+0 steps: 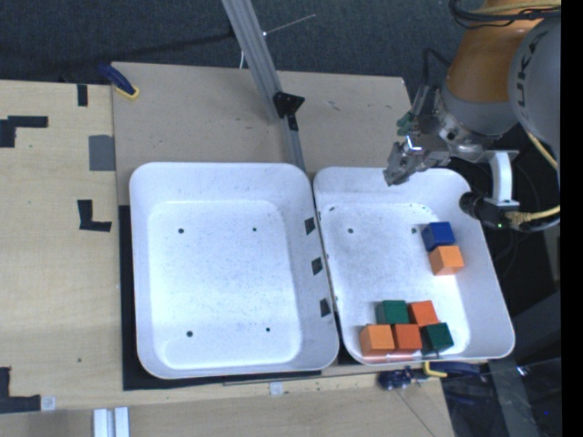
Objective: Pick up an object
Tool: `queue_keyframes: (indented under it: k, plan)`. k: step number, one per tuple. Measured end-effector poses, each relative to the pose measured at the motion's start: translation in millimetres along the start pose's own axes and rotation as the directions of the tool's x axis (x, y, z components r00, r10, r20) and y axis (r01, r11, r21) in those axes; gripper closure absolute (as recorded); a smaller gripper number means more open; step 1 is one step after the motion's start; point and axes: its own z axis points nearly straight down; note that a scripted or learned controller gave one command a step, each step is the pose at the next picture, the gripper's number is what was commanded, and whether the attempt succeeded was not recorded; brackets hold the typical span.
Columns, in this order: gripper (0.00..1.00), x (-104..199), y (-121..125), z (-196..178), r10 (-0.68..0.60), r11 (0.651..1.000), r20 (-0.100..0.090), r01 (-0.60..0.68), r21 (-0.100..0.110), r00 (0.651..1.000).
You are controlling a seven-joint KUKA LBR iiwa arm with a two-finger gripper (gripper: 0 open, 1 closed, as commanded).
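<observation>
The pincer (398,173) hangs at the upper edge of the right-hand bin (364,203), right of centre in the frame, below the arm's (496,62) orange band; whether its tips are apart or together cannot be told from this angle, and nothing is seen between them. The pick looks not yet begun. The blocks all lie in that bin: a blue block (438,234) touching an orange block (446,259) near the right wall, and at the lower right a cluster of a green block (393,311), three more orange ones and a darker green one (438,337), packed edge to edge. The pincer stands well apart from the cluster and nearer the blue block, so a descent and a grasp are judged still to come. The left-hand bin (150,189) sits beside it on a pale wooden bench (55,271) marked with dark tape, a metal strut (260,48) slanting across the top of the frame over dark carpet.
</observation>
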Motion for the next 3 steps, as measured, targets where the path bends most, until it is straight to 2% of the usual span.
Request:
queue_keyframes:
  k: [1, 2, 3]
  plan:
    - [1.0, 1, 1, -26, 0.0, 1.0, 0.0, 0.0, 0.002, 1.0]
    - [1.0, 51, -15, -7, -0.003, 1.0, -0.001, 0.003, 0.007, 1.0]
    - [1.0, 89, -36, 2, -0.002, 1.0, -0.001, 0.002, 0.008, 1.0]
